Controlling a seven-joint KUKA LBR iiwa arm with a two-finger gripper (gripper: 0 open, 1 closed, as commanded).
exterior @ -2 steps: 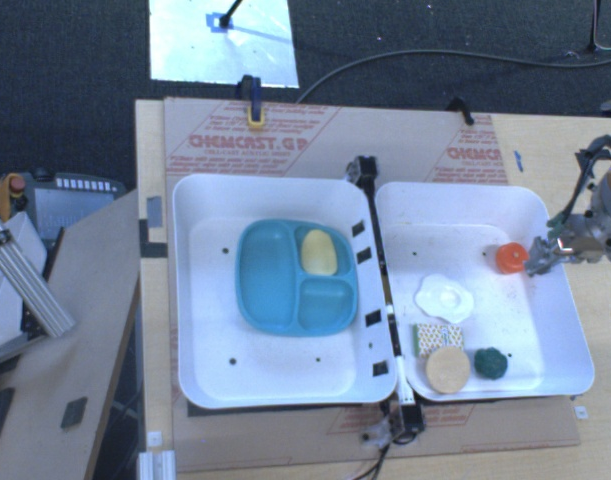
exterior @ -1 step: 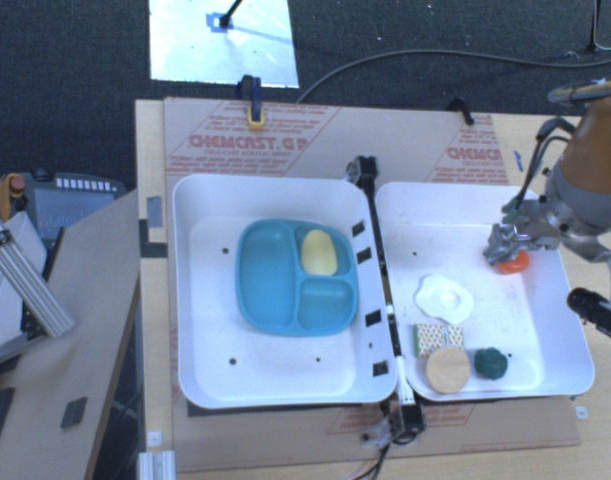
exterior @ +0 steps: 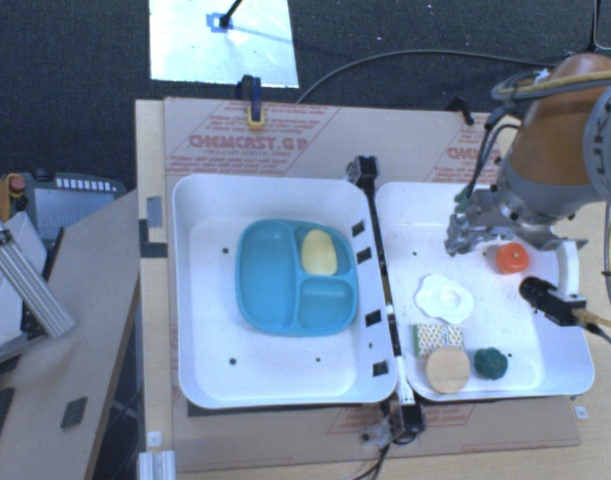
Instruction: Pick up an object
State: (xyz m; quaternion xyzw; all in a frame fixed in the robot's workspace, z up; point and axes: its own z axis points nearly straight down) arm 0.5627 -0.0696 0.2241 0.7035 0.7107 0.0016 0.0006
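The gripper (exterior: 463, 238) hovered over the right bin (exterior: 425, 203), near its far edge; whether it was open could not be told. An orange ball (exterior: 512, 258) lay just beside it and might roll away if nudged.

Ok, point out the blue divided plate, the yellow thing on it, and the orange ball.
blue divided plate (exterior: 270, 288): camera view, bare floor of its large left compartment.
yellow thing (exterior: 319, 253): camera view, middle of its top.
orange ball (exterior: 512, 259): camera view, centre of its visible face.
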